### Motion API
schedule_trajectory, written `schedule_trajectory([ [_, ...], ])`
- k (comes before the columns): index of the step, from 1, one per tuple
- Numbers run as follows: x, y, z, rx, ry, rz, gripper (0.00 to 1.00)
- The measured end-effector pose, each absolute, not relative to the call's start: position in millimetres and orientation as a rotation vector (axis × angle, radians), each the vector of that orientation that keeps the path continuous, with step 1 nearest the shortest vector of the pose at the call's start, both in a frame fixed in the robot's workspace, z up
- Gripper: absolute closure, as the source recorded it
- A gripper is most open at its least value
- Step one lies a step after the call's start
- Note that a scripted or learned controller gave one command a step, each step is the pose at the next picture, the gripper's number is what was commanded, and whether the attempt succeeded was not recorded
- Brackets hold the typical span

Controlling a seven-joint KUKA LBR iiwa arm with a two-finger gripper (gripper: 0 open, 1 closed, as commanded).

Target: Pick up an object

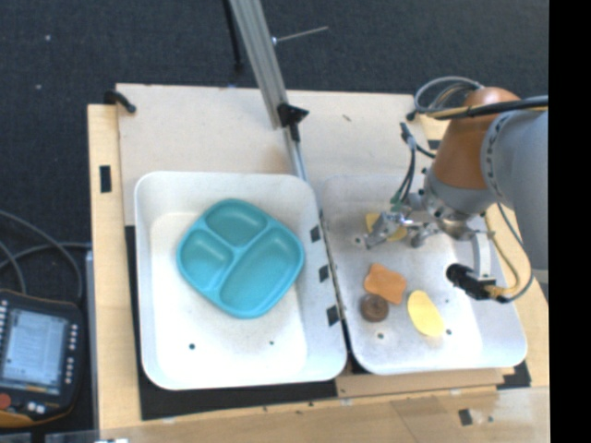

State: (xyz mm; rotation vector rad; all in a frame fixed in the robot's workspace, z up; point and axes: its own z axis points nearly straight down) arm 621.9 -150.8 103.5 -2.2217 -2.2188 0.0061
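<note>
Nearest the camera's lower edge we list the bench, pale wood, bearing two shallow white bins side by side.

Left bin: holds one teal divided plate, three compartments, lying flat near the bin's middle.

Right bin: at its near side we count a yellow oval piece and, just beside it to the left, a small brown round piece. Directly behind the brown one lies an orange block, touching or nearly touching it. Further back, a small yellow item sits partly hidden under the arm's tool.

Gripper: low over the far half of the right bin, above that hidden yellow item and well behind the orange block. We cannot tell how its pincer stands, nor whether anything is in it.

Arm: grey, with its orange band, entering from the right, cables looped around the wrist.

Farthest: a slanted aluminium post rising from the bench's back, over dark floor. At the left edge, a handheld control pendant.
</note>
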Motion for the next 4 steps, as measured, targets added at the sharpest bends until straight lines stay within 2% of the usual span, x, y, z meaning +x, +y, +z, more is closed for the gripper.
schedule_trajectory([
  [1, 624.0, -152.0, 118.3, -2.229, -2.220, -0.002, 1.00],
  [3, 629.8, -154.1, 237.9, -2.224, -2.229, -0.006, 1.00],
  [4, 624.6, -103.4, 228.8, -2.215, -2.227, -0.001, 1.00],
])
